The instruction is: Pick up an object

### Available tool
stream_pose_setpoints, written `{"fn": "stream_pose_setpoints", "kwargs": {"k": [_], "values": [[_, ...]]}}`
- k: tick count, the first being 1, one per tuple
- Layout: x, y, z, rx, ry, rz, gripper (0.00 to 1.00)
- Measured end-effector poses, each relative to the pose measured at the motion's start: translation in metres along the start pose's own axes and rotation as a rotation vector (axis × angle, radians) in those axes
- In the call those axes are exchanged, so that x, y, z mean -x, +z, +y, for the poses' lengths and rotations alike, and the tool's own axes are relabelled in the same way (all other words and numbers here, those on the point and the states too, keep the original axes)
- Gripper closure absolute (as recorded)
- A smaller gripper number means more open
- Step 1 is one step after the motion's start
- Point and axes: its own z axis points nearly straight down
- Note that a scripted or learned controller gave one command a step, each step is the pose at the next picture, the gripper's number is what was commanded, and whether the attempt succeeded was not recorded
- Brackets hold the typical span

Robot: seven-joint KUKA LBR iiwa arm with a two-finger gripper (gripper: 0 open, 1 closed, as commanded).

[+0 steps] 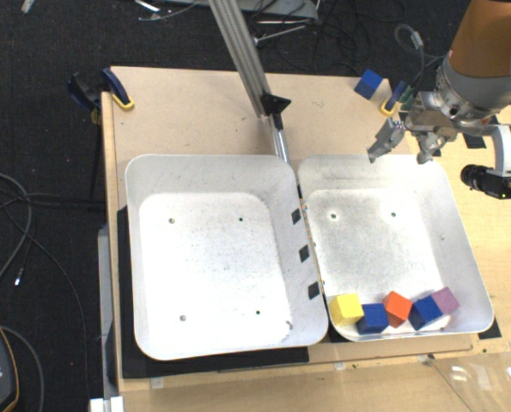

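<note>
Gripper (403, 147) hung over the far rim of the right bin (461, 230), at about one o'clock in the camera view, with its two dark fingers spread apart and nothing between them. It sat well apart from anything it could take.

Five small blocks were bunched along the near edge of that bin, at about five o'clock. From left to right they were a yellow block (346, 307), a blue block (374, 318), an orange block (398, 306), a second blue block (425, 311) and a purple block (446, 299). Each appeared to touch, or nearly touch, its neighbour, and the row lay close against the bin's sloping wall. All looked like plain, hard-edged cubes of similar size with matte, solid colours. Another blue block (369, 83) lay on the tabletop (195, 110) outside the bins, at about one o'clock, near the gripper.

To do the pick well, the arm would likely need to travel toward six o'clock and descend over one block at the end of the row. The yellow block seemed the easiest choice, since its left side was free. The fingers should probably straddle it across the faces not pressed against a neighbour, so that neither finger landed on the blue block beside it or on the bin wall.

The left bin (152, 230) lay alongside.
</note>
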Motion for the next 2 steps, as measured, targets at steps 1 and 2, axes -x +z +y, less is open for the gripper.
{"fn": "stream_pose_setpoints", "kwargs": {"k": [1, 2], "values": [[-0.022, 0.131, 0.018, -0.007, 0.000, 0.002, 0.00], [-0.022, 0.196, 0.026, -0.006, 0.000, 0.001, 0.00]]}}
